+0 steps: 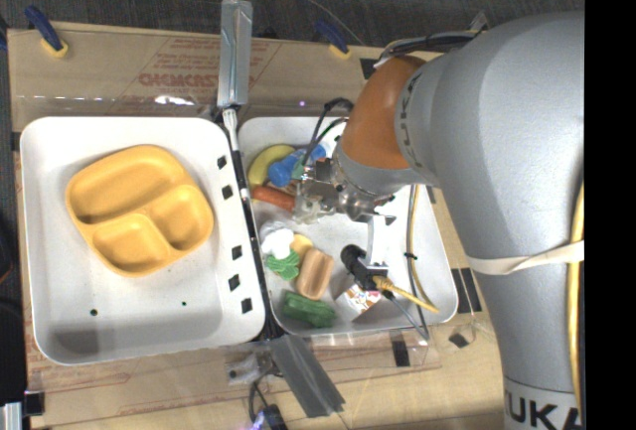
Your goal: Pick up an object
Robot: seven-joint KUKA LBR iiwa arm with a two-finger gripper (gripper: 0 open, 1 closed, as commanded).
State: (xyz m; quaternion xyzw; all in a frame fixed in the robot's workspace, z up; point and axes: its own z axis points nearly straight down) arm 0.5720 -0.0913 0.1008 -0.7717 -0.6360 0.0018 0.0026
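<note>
Table [119, 56] was brown board, faint red print unreadable. "UKA" lettering [542, 408] showed on arm base. Claw [316, 195] sat low in right bin [437, 259] over banana [266, 163]; grip state unclear.

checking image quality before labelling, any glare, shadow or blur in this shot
Camera view: evenly lit and mostly sharp; a faint glare streak lies on the board above the left bin; the yellow tray casts only a soft shadow; the arm shades part of the right bin, and the small items around the tool look cluttered and slightly soft.
</note>
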